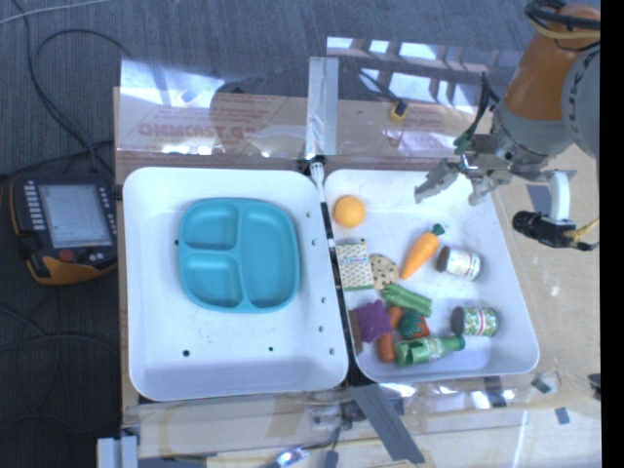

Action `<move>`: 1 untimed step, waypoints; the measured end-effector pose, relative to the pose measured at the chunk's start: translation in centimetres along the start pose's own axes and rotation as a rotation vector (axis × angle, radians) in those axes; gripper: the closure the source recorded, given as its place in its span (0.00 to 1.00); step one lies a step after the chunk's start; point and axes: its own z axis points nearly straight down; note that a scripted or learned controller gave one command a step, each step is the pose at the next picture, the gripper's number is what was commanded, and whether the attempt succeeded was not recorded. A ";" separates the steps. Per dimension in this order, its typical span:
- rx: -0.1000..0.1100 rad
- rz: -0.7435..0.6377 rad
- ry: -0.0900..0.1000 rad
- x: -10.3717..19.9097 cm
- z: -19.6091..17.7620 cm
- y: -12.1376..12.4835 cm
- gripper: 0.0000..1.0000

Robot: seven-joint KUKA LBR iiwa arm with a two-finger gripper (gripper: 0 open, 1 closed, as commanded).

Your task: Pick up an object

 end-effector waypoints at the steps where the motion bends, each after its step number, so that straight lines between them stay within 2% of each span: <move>1: -0.001 -0.074 -0.002 -1.8 11.4 -2.9 0.00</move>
